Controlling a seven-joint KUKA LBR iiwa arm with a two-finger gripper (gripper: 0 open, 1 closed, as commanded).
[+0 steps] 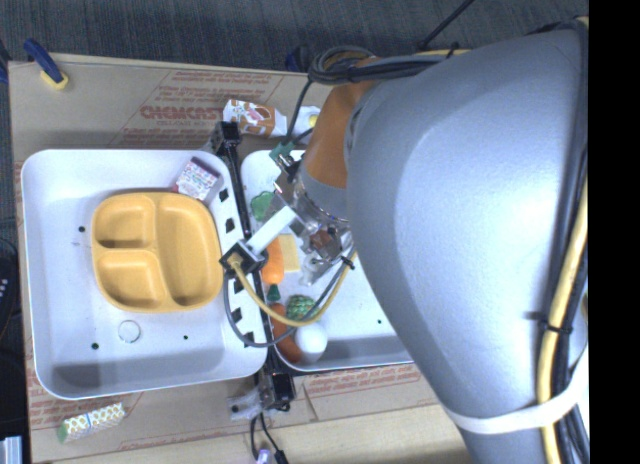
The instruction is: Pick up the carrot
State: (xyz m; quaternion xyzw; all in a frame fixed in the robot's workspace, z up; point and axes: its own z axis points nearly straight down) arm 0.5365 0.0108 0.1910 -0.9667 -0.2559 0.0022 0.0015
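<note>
Orange and small, the carrot (273, 263) lay in the right-hand bin (340, 360), close against the dividing edge between the two bins. The pincer (318, 248) hung just beside it, toward the arm's side, with the big grey arm (460, 222) covering most of that bin. I could not tell from where I stood how the pincer was set, nor whether it had anything in it; the wrist and cables hid that.

The carrot looked like a toy piece, so I judged it light, stiff and rather smooth, likely to slip or roll if pinched near an end. A hold across its middle, squarely over the narrow width, seemed the safest. It was crowded: a pale yellow block (288, 252) touched it on the pincer's side, a green item (299, 305) and a white egg-like ball (312, 340) lay farther along the bin. Well away, past the divider, a yellow compartment plate (155, 249) sat in the left bin (50, 282).
</note>
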